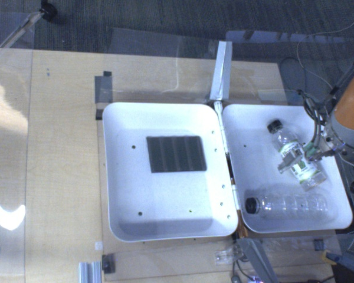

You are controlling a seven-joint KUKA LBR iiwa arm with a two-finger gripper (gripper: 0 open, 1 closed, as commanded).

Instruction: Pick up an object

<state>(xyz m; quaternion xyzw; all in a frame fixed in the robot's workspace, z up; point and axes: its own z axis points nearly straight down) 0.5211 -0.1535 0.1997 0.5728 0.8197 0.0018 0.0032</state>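
Bottles lie in the right bin (342, 214): a small clear one (292, 152) with a black cap, tilted, under the pincer (304, 156), and a bigger one (286, 204) along the front wall. Both look light, thin-walled and slippery; mid-body is likely the best hold. Whether the pincer grips the small bottle I cannot tell. A dark ribbed pad (176, 154) lies in the left bin (124, 217).

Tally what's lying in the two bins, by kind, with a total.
Clear plastic bottles with black caps: 2, one under the hand, one on its side along the right bin's near wall.
Dark ribbed mat: 1, in the left bin.
Total: 3
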